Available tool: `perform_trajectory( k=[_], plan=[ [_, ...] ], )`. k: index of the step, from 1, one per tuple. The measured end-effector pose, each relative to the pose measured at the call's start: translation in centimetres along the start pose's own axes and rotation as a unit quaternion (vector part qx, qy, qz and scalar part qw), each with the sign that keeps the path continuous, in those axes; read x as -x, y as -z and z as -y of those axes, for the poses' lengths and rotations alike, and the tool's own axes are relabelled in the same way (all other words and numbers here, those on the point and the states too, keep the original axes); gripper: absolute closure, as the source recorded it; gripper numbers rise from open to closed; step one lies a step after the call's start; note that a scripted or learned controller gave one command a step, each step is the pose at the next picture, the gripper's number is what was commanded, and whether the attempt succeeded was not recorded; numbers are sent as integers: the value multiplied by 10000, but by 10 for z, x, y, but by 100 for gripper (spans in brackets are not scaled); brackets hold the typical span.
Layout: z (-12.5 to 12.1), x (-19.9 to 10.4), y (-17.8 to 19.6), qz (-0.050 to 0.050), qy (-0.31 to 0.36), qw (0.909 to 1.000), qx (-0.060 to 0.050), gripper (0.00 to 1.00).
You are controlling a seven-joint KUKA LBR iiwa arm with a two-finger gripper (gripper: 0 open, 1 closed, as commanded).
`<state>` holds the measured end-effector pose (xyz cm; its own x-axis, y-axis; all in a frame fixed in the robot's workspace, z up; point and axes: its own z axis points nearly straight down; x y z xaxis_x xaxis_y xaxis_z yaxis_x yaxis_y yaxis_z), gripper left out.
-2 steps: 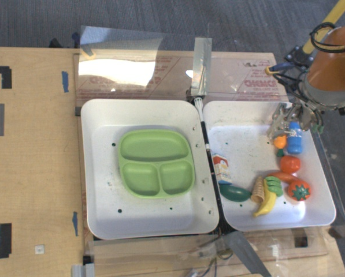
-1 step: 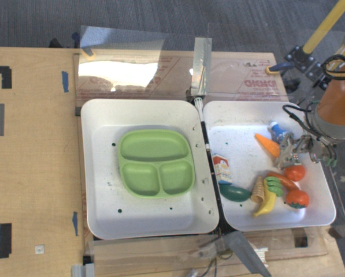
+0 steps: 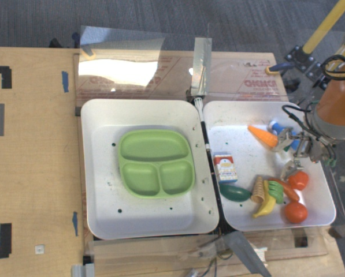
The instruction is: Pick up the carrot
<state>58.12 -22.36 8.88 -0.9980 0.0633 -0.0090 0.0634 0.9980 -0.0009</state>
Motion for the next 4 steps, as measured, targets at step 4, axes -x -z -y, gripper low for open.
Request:
perform_trajectory(
  k=[4],
  plan=[
    [-133,61,-1,-319,-2724,9617,-15,0]
  ],
)
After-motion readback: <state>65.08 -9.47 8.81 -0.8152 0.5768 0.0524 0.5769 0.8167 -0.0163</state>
